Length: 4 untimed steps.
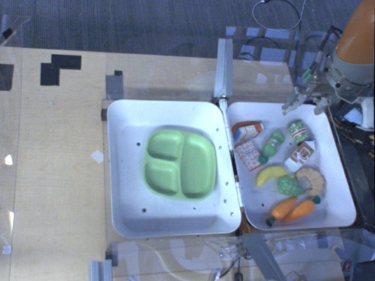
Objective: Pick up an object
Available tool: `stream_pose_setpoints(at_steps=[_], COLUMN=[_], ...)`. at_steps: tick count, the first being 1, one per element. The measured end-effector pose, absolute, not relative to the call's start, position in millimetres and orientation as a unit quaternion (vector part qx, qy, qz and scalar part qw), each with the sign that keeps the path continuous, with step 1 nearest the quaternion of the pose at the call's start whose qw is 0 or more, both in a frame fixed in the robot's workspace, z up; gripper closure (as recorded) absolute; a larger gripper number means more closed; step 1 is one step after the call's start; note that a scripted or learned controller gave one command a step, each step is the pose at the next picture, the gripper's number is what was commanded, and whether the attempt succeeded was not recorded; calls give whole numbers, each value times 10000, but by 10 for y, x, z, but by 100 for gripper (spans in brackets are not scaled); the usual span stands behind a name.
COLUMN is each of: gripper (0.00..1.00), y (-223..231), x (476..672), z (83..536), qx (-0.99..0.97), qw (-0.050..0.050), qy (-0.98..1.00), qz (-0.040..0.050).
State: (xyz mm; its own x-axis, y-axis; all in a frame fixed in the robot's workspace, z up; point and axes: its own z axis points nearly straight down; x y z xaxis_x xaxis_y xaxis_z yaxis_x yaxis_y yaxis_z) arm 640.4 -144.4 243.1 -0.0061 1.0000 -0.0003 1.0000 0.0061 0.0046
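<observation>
Spread and holding nothing, the two-finger tool (306,100) hangs over the far edge of the right-hand white bin (343,180), at the desk's far right corner. Nearest in that bin lie two orange plastic carrots (292,209), touching each other. Behind them sit a green bumpy vegetable (289,185), a tan round pastry (311,180) and a yellow banana (270,174). Farther back are a red-and-white carton (302,153), a flat red-patterned packet (248,155), a green bottle (271,143), a green-labelled can (297,131) and a red-lidded tub (246,130). The left-hand white bin (126,157) holds a green divided tray (180,163). By my judgement this is the approach step: next the tool must descend on one item, likely the can just beneath.
</observation>
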Motion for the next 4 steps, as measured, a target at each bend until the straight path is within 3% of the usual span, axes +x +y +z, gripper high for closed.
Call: stream_pose_setpoints(at_steps=[1,2,3,4], gripper=[0,0,0,100], y=[-1443,-1078,-1419,-1406], x=[6383,6180,6121,6145], z=[1072,1818,923,1048], qx=[7237,7694,7109,7100], qw=[28,21,24,47], qy=[6901,6388,7033,7042], qz=[26,25,17,43])
